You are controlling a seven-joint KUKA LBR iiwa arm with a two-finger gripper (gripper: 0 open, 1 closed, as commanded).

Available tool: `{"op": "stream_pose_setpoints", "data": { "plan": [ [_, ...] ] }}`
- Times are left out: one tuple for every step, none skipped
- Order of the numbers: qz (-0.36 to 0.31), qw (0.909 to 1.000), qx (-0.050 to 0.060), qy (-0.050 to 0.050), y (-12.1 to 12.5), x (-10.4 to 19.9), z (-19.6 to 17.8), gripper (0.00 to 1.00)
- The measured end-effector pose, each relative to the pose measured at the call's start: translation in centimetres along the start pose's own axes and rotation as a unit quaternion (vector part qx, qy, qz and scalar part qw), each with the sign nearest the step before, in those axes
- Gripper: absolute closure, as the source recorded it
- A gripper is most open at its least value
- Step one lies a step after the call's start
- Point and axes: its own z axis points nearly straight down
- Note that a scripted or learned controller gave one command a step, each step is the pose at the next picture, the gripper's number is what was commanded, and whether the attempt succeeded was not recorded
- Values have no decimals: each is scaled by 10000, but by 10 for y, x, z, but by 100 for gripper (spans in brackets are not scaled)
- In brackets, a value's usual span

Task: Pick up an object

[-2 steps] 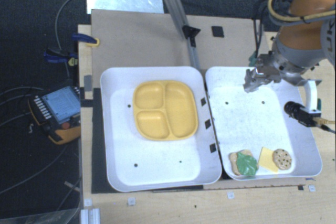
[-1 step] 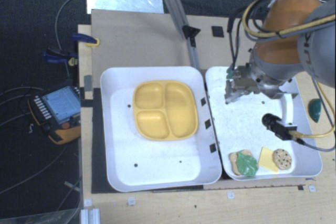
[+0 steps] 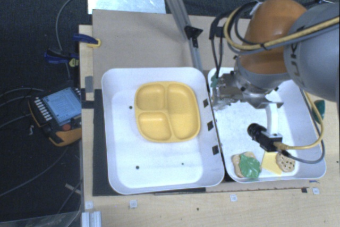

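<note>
The tool [image 3: 220, 94] hung over the left rim of the right bin [image 3: 303, 114]; whether it was clenched or released could not be told. Toy food lay at that bin's near edge: a green piece [image 3: 248, 166], a yellow wedge [image 3: 271, 164], a cookie [image 3: 286, 164]. A yellow divided plate [image 3: 166, 112] sat in the left bin [image 3: 119, 135].

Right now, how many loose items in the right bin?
3, all near the right bin's front edge: a green piece, a yellow wedge, a cookie. The arm covers the bin's back, so more may be hidden.
</note>
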Motion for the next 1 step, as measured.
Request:
{"op": "stream_pose_setpoints", "data": {
  "plan": [
    [-6,10000,3,3,-17,49,5,100]
  ]
}}
